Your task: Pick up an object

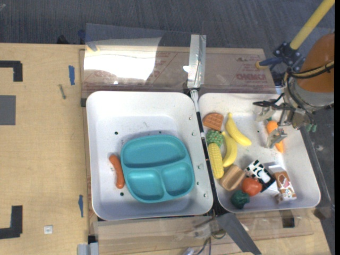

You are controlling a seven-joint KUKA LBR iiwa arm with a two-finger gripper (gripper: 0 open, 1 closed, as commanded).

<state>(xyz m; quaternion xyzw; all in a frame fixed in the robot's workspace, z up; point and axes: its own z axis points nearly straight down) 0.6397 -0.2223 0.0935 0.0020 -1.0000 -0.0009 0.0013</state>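
The two-finger gripper [276, 127] has its jaws closed on a small orange carrot-shaped toy [275, 134], pinched between them.

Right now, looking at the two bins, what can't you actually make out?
- Hand, camera view: small and tangled with cables; open or shut unclear.
- Orange item at the hand: too small to tell whether it is gripped or lying in the right bin.
- Arm: cut off by the right edge.
- Carton: label too small to read.
- Black-and-white toy: partly hidden by neighbouring food.
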